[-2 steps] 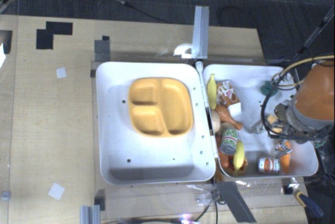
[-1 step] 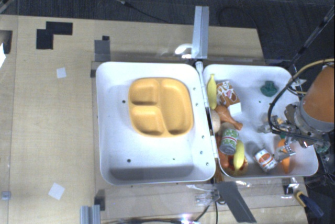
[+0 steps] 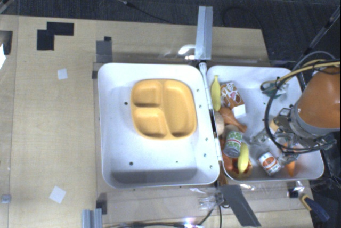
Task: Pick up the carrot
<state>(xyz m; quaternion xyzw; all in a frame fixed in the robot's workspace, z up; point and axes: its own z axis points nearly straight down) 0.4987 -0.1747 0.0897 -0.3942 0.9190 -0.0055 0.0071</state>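
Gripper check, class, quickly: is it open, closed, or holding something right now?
Gripper: low in the right bin, beside the can; cannot be told whether open, closed or holding.

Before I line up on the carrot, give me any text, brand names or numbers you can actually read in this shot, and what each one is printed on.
None can be read.
Red-brown snack packet with white lettering: print is blurred, cannot be quoted.
Green-labelled can: label design visible, words too small.
Small red-and-white can: markings too blurred.
Black block shapes on the wooden bench: plain patches, no characters.
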